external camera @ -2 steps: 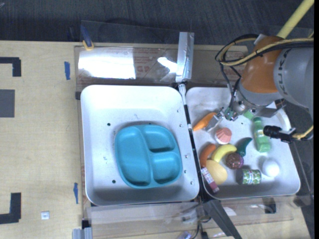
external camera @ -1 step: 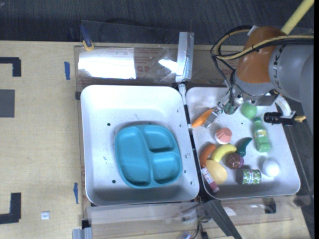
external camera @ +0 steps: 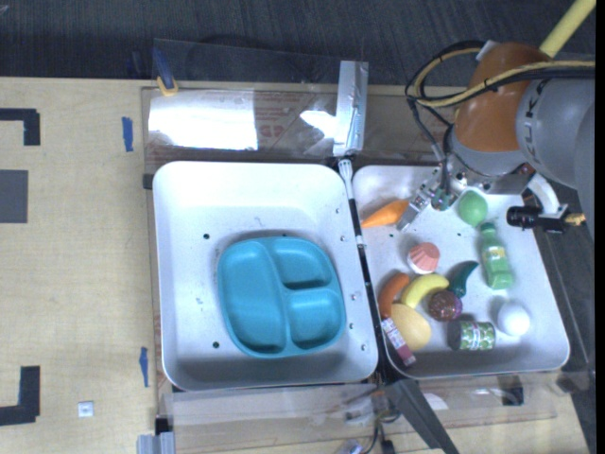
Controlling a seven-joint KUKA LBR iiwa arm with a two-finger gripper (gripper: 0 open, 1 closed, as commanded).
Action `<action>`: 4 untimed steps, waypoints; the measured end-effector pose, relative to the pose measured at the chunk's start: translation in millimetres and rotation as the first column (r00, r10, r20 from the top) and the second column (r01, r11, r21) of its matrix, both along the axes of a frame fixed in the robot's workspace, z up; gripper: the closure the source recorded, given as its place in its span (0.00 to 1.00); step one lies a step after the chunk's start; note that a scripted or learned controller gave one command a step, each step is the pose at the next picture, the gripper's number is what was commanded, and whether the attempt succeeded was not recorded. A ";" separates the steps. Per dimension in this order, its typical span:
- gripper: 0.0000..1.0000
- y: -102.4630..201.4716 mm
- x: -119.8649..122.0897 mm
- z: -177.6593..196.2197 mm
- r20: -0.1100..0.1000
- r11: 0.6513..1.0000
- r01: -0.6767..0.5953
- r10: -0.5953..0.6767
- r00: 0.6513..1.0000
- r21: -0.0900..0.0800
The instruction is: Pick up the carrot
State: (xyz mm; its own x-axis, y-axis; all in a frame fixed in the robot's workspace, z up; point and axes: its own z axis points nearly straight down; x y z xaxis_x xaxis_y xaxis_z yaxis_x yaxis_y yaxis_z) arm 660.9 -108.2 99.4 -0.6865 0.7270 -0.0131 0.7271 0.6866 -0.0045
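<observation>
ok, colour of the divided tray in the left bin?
Light blue tray, seen clearly in the camera view.

Beside the metal gripper (external camera: pixel 413 212), the smooth matt carrot (external camera: pixel 382 216) is lying in a glossy white plastic bin (external camera: pixel 544 348).

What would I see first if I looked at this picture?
Probably the big blue tray with its compartments, lying alone in the left bin. Next, the heap of colourful toy food in the right bin: a yellow banana, a green bottle and an orange carrot near the bin's top left corner. The grey and orange robot arm reaches in from the right, its gripper just beside the carrot.
</observation>
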 end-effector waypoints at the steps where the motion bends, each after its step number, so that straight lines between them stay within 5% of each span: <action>1: 1.00 64.1 -35.4 88.2 0.002 0.986 0.169 -0.169 0.986 0.014; 2: 1.00 113.7 -2.5 102.0 -0.001 0.962 0.272 -0.272 0.962 0.014; 3: 1.00 121.0 -15.1 120.7 -0.003 1.000 0.024 -0.024 1.000 0.013; 4: 1.00 90.0 -37.9 122.6 -0.003 0.945 -0.327 0.327 0.945 0.012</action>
